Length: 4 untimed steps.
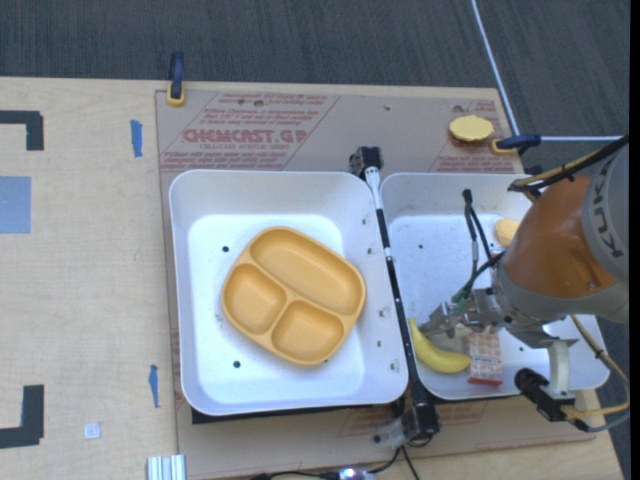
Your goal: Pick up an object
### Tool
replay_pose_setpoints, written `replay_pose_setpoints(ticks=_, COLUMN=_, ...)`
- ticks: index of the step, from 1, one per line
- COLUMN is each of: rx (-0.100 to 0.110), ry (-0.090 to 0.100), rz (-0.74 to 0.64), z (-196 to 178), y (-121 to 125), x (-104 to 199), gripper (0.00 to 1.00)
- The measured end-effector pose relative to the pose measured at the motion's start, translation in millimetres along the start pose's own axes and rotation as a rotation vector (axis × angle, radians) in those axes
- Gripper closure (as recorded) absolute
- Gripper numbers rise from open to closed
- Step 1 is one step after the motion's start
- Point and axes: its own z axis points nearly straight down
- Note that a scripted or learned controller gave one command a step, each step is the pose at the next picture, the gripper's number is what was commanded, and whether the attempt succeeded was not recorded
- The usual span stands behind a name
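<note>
From above the tabletop, the grey arm with its orange band reached in from the right and hung low over the right bin, its pincer down just above a banana that lay at the bin's near left corner, beside a small red-and-white packet; whether the pincer was spread or closed I could not tell. The left bin held a yellow three-part plate, and a round yellow piece sat on the board beyond the bins.
</note>
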Motion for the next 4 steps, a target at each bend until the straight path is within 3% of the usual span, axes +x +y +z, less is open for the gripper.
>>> replay_pose_setpoints(ticks=1, rx=-0.004, ry=-0.001, rz=0.000, z=-10.0, y=1.2, x=0.2, gripper=1.00)
replay_pose_setpoints(ticks=2, rx=0.003, ry=0.001, rz=-0.003, z=-98.8, y=-0.4, x=79.0, gripper=1.00)
replay_pose_setpoints(ticks=4, rx=-0.007, ry=0.000, rz=-0.004, z=-119.3, y=3.3, x=79.3, gripper=1.00)
